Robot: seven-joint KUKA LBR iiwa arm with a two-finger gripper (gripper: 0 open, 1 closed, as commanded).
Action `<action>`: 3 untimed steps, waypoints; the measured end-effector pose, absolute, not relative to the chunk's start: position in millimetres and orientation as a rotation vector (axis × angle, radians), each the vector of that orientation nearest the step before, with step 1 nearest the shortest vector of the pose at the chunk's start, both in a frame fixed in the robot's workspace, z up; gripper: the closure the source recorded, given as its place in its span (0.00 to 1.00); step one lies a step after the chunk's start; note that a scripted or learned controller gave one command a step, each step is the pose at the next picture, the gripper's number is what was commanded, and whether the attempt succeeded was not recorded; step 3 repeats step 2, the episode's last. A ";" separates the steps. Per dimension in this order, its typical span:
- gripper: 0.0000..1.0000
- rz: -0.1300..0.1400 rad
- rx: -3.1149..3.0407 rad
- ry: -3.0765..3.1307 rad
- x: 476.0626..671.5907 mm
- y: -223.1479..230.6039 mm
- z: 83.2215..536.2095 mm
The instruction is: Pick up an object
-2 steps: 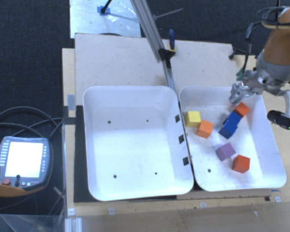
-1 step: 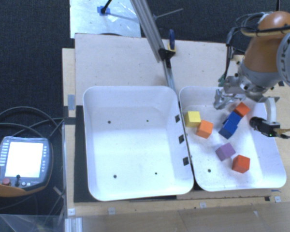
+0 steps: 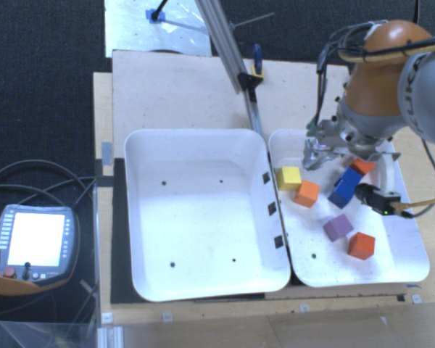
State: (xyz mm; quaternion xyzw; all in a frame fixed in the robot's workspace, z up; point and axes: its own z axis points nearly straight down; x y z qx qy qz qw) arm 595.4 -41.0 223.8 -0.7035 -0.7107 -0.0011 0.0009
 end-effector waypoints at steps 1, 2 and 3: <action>1.00 -0.004 -2.207 -2.233 577.8 15.5 235.1; 1.00 -0.003 -2.207 -2.233 567.9 68.7 227.1; 1.00 -0.003 -2.207 -2.233 567.9 68.7 227.1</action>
